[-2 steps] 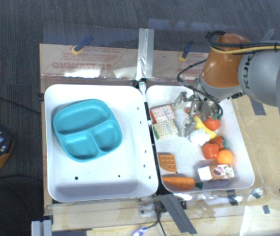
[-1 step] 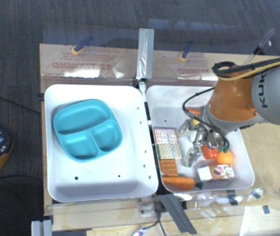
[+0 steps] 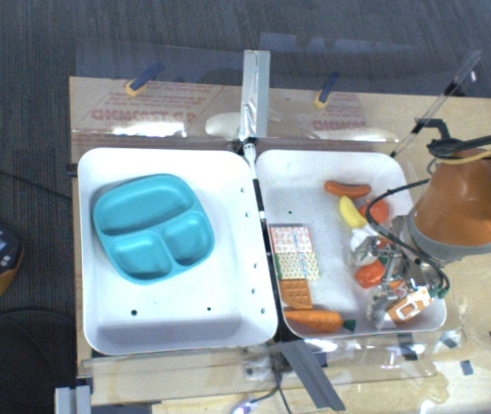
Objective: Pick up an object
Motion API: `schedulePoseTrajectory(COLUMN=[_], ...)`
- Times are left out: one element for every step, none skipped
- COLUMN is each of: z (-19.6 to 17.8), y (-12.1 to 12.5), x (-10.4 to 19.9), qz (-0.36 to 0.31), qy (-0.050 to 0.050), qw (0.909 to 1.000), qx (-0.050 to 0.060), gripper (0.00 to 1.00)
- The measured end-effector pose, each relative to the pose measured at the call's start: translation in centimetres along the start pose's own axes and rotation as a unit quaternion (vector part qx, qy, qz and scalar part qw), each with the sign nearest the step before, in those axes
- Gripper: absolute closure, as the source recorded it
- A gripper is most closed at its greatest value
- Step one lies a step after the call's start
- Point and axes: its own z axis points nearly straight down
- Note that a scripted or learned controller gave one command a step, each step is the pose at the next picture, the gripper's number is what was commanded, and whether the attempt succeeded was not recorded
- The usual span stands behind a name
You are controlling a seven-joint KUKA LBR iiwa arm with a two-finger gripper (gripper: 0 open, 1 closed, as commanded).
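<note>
Two bins (image 3: 176, 339) sit side by side; the left holds a blue tray (image 3: 152, 225), the right a crowd of toy food. Camera view: the gripper (image 3: 389, 276) is low in the right bin over an orange piece (image 3: 369, 274); its state cannot be told. Banana (image 3: 351, 211), sausage (image 3: 347, 188), carrot (image 3: 314, 319) and box (image 3: 292, 253) lie nearby. Likely risk: crowding makes the grasp slip or nudge neighbours.

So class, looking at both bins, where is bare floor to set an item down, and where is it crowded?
Left bin: bare floor runs below and to the right of the blue divided tray. Right bin: a bare patch lies between the flat printed card, the sausage and the banana. The lower right corner is crowded around the tool.
</note>
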Motion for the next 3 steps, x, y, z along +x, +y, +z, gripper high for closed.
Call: schedulePoseTrajectory(z=[0.0,0.2,0.2], y=[5.3,5.2,-2.1], x=[0.0,-8.0,-5.1], qz=[-0.012,-0.063,-0.083], qy=[-0.001,0.001,0.001], qw=[0.9999,0.998,0.9965], qx=[0.001,0.0,-0.001], gripper=[0.0,0.0,0.0])
